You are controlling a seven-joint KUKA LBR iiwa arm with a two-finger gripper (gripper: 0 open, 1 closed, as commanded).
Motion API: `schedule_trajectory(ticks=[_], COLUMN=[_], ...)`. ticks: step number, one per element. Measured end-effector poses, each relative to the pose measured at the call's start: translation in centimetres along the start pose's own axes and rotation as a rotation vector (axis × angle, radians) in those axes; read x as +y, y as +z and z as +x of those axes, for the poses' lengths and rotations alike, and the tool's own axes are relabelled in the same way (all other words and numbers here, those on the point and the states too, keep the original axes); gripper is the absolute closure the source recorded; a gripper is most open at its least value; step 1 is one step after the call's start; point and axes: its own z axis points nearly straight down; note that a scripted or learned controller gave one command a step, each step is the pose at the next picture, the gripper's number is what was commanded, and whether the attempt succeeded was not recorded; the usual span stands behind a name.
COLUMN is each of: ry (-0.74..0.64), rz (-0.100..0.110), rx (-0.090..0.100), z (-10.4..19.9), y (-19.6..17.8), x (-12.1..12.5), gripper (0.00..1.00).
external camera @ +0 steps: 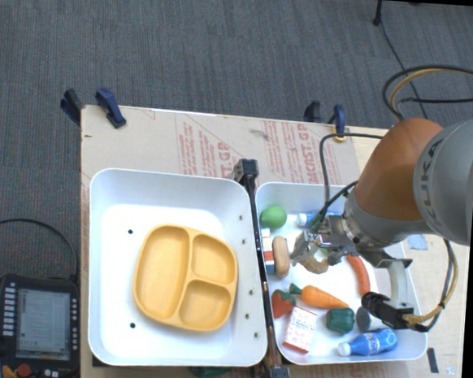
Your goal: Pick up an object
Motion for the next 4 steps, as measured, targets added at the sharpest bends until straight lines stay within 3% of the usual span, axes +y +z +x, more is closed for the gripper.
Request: schedule_trajectory(ticks=[1, 2, 3, 4], ry=[0.001, 0.002, -0.002, 0.002], rz=[0.001, 0.002, 0.000, 0.003], rx=[-0.001, 0.000, -0.001, 0.000], z=[0.5, -0.4, -0.3, 3.0], y=[0.0, -1.1, 0.0, 0.1], x=[4.1, 2.7, 10.5, 2.5], gripper=[1.00, 1.00, 1.00, 1.00])
